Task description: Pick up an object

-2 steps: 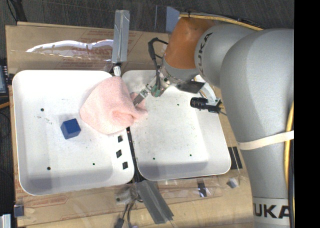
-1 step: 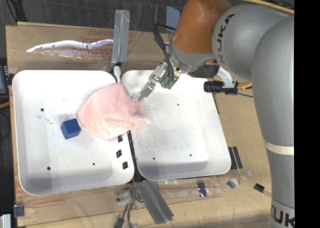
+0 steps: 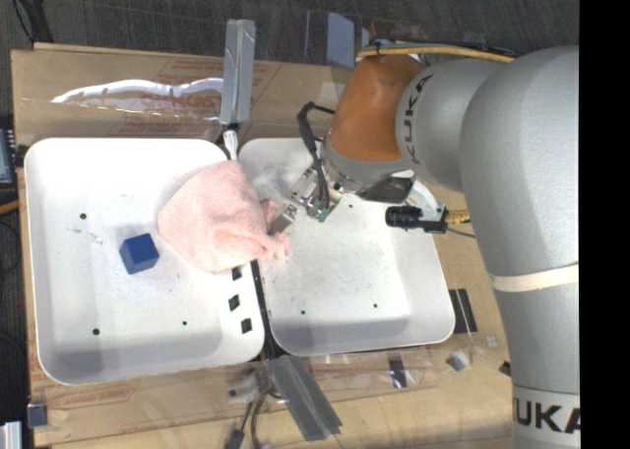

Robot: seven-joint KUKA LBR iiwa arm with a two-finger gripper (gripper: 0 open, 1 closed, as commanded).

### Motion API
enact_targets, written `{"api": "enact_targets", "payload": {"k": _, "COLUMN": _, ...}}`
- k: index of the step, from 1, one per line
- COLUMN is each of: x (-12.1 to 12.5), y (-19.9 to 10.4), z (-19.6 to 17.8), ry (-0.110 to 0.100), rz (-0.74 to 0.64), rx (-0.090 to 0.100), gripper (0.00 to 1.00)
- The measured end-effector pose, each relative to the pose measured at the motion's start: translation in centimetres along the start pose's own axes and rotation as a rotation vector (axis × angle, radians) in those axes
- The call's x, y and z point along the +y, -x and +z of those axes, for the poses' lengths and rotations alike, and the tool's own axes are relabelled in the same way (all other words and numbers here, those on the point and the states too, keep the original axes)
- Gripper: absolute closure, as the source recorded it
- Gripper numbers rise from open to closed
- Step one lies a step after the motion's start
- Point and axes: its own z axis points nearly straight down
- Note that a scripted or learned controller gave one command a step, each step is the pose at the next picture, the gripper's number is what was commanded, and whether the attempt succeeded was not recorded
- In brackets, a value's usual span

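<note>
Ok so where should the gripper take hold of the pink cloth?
Probably the bunched edge of the cloth that hangs over the divider into the right bin, approached from the right, where the gripper already sits. The folds there stand proud, giving something to pinch.

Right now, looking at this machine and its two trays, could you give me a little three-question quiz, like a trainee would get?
1. True or false: the blue cube lies in the left bin.
2. What does the pink cloth drape across?
A. the divide between both bins
B. the cardboard behind the bins
C. the robot arm
3. Fill in: the gripper sits at the cloth's ____ edge.

Key: 1 true; 2 A, part of the cloth reaches into the right bin; 3 right.
</note>
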Motion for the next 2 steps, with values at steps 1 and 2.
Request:
{"api": "enact_targets", "payload": {"k": 1, "x": 0.6, "y": 1.9, "z": 0.2, "ry": 0.003, "rz": 0.182, "rx": -0.004, "gripper": 0.00}}
{"api": "enact_targets", "payload": {"k": 2, "x": 0.7, "y": 2.0, "z": -0.9, "ry": 0.005, "rz": 0.178, "rx": -0.006, "gripper": 1.00}}
